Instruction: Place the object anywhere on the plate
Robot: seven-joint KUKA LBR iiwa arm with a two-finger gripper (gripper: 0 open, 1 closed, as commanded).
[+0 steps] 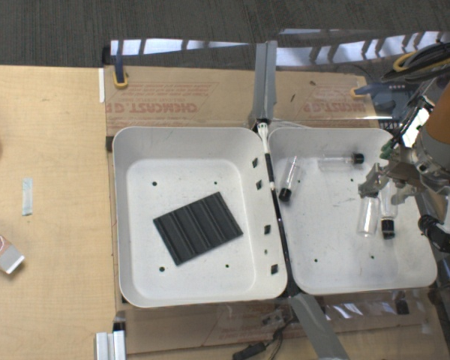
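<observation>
With its fingers spread wide, the gripper (382,184) hovers above a clear tube (370,217) in the right bin (345,276); it should straddle the tube squarely before carrying it left to the dark ridged plate (198,228).

the ribbed plate (199,227) lies in the left bin (127,201); three tubes (288,178) lie in the right bin (345,280).

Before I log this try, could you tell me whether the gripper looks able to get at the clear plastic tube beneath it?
Probably yes: the gripper hangs right above the clear plastic tube, with nothing lying over it.
</observation>
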